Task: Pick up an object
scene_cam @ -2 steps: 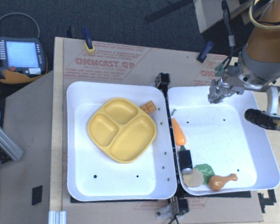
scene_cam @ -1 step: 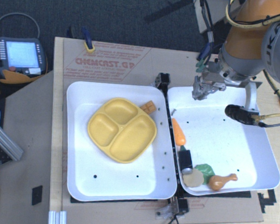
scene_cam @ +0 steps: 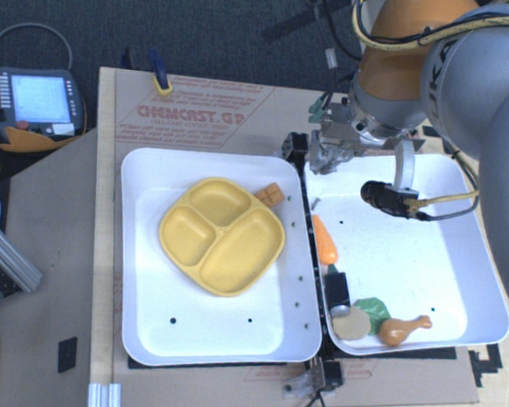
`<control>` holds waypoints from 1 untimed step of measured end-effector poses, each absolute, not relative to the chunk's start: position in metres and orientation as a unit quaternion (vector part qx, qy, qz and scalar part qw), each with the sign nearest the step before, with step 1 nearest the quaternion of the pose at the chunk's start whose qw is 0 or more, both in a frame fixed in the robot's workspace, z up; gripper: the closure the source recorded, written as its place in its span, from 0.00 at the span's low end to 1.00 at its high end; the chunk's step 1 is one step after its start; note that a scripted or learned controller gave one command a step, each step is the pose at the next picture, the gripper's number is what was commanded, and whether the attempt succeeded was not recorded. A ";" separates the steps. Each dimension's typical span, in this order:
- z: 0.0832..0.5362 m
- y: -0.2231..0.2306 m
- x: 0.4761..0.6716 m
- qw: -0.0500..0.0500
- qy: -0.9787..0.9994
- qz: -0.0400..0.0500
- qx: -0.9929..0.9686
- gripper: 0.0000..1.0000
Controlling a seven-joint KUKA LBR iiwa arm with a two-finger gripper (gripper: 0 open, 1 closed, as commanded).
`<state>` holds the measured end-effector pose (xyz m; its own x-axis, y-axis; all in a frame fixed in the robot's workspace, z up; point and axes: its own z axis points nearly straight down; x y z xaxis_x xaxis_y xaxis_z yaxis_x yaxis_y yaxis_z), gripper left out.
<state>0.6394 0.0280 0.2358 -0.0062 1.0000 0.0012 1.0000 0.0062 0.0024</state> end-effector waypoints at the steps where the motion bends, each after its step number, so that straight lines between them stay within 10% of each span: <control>1: 0.234 0.084 0.660 0.001 0.709 0.002 0.705 1.00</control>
